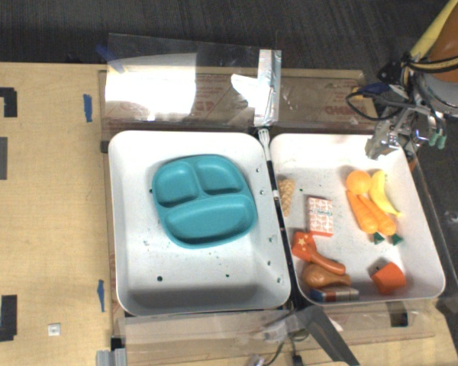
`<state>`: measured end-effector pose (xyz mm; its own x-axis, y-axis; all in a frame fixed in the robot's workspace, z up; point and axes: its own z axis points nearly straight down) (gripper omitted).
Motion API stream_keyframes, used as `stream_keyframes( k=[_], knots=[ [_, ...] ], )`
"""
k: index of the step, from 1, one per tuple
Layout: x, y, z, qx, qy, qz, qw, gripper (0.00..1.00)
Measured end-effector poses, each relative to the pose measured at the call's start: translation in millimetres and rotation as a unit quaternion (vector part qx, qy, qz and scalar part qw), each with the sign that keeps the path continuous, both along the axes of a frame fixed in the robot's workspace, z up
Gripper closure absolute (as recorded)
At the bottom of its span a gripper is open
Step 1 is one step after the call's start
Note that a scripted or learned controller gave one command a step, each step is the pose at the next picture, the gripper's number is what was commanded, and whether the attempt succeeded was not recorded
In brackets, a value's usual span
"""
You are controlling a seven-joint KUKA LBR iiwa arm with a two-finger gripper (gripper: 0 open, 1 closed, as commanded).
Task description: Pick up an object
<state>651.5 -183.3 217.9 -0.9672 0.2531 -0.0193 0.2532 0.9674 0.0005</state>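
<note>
Camera view: the bench (38,204) is tan board, and on it two shallow white bins sit side by side, touching along a central seam. I take the left bin (137,273) as the reference for all positions. It is the largest item and holds a teal divided plate (204,200), lying flat in its upper middle, three compartments facing up. Behind the left bin, a clear plastic sheet (183,90) stands along the far edge, catching glare.

The right bin (431,250) lies directly beside the left bin. The arm (443,44) comes in over the far right corner of that bin, well away from the left bin, with orange showing at the frame's top edge. The gripper (393,139) hangs over the rim of that far corner; it is small and tangled with cables, so I cannot tell whether it is apart or together. Nothing is seen between it.

The candidate objects all lie in the right bin. Farthest from the left bin: a yellow banana (382,193) touching an orange carrot (366,212), and below them an orange block (389,277). Nearer the left bin: a small pink-and-white box (320,215), a red toy piece (305,244), a brown drumstick (324,274). Just beside the seam lies a tan waffle-textured piece (286,194).
</note>
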Motion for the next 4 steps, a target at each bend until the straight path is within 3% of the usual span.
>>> stream_keyframes(
  k=[1,2,3,4],
  knots=[
    [-2,1,-6,0.0012,0.005,0.0,1.0,0.0],
    [-47,38,-114,-0.0005,-0.002,-0.008,1.0,0.0],
    [-93,-7,-129,0.0005,0.005,-0.011,0.9999,0.0],
    [-88,-6,-115,-0.0014,-0.003,-0.01,0.9999,1.0]
  ],
)
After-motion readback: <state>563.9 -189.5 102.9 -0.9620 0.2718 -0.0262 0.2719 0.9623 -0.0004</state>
